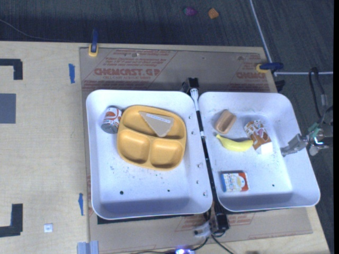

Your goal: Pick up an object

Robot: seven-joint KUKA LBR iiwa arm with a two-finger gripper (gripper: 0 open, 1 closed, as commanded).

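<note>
Lying in the right bin (302,187), the banana (234,143) sits between a bun (225,121) and a packet (257,134), a box (233,181) nearer the front; the claw (290,148) hangs at that bin's right rim, apart from all four; its spread cannot be told.

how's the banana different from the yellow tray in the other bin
The banana is a small, slim curved fruit; the yellow tray is far larger, broad and moulded into compartments. The banana lies in the right bin among several small items; the tray sits in the left bin beside a can. The tray carries a pale wedge in its top compartment; nothing rests on the banana. Both are yellow.
</note>
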